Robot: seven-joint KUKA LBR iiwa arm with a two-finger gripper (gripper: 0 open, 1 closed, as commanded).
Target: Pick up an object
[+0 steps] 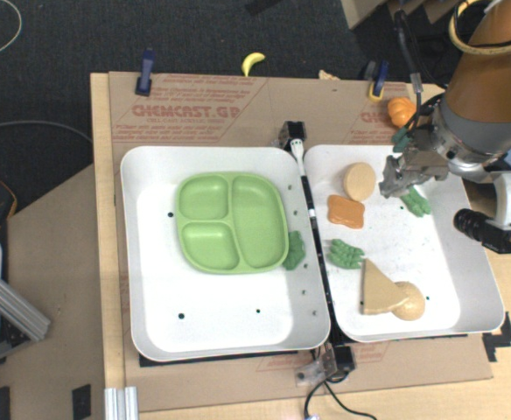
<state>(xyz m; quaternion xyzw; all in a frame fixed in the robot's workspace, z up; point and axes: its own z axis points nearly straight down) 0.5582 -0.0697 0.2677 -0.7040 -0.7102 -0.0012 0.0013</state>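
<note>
1. Nearest me, at the front of the right bin, I see a tan wedge lying flat with a rounded beige piece touching its right side. Neither is being handled.

2. A little farther in, a green leafy piece lies near the divider between the bins. Across it, in the left bin, a green divided plate sits with another small green piece tucked against its right edge.

3. Farther still in the right bin, an orange block lies just beside a round beige disc.

4. The gripper is low over the far part of the right bin, just right of the disc. A green toy pokes out just below and to the right of it. From this slant I cannot tell how its fingers stand, nor whether anything lies between them.

5. Beyond the bins, a small orange ball and a yellow banana lie on the board.

6. My read: this is the descent or closing step, with the green toy or the disc as the likely target. I see nothing clearly lifted, so I would not count a grasp.

7. Next, I would want the fingers centred on one object, closed firmly, then a straight lift clear of the bin floor without nudging the disc or orange block.
</note>
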